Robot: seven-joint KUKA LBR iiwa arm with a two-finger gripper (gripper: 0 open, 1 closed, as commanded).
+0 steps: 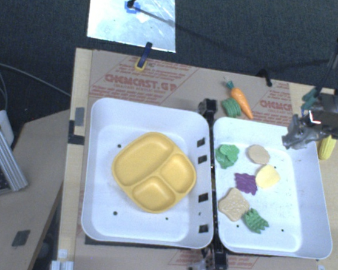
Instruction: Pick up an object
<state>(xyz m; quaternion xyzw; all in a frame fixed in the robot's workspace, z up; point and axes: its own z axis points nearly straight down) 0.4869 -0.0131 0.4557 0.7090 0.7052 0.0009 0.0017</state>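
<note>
The right bin [303,233] holds several toy foods: a green leafy piece [226,155], a beige round piece [258,154], a yellow piece [268,177], a purple piece [245,183], a tan cracker [233,204] and a second green piece [255,221]. My gripper [296,138] hangs over the bin's far right corner, up and to the right of the beige piece. Nothing shows between its fingers.
The left bin [95,214] holds a yellow divided plate [154,171]. A toy carrot [242,99] and a green piece [231,108] lie on the cardboard behind the bins. A yellow corn piece [325,146] sits beyond the right bin's edge by the arm.
</note>
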